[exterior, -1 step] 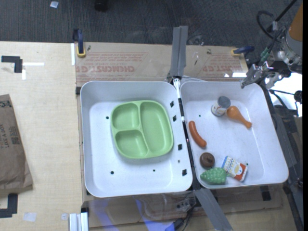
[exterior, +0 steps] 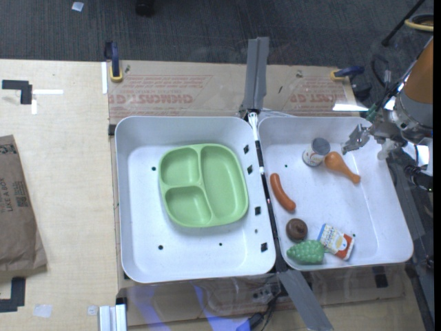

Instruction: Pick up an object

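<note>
The right bin holds several toy foods. A small grey can lies near its back, touching an orange drumstick. A red sausage lies by the bin's left wall. At the front sit a brown donut, a bumpy green vegetable and a small printed carton. My gripper hangs over the bin's back right part, just right of and above the drumstick, with nothing seen in it.
The left bin holds a green divided plate. A grey divider bar stands behind the bins. A brown paper bag lies on the bench at far left. Cables and arm parts crowd the right edge.
</note>
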Available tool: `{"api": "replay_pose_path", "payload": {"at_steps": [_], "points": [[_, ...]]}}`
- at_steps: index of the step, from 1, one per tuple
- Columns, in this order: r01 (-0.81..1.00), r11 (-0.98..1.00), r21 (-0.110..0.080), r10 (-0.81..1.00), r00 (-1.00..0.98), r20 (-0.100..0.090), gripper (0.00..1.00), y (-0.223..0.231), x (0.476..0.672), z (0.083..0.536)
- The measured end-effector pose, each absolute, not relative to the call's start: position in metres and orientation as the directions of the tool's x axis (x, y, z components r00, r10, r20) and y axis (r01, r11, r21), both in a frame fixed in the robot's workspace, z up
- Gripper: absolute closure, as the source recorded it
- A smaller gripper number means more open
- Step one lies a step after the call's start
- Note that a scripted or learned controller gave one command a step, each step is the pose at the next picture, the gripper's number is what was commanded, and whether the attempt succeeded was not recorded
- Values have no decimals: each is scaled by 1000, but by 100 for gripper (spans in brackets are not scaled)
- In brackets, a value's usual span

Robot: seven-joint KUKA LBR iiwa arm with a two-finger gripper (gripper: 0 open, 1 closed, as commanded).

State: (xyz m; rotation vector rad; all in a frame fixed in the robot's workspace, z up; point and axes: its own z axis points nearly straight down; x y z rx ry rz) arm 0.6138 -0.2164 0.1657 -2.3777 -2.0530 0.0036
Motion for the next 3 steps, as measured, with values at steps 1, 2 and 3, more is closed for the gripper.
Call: {"api": "replay_pose_path", "payload": {"at_steps": [1,2,3], "points": [[973,-229,-1,973,229,0,0,-198,607,92],[973,-229,-2,973,229,-2,100,-199,606,101],[959,-284,0,959,284,-2,100,-190,638,184]]}}
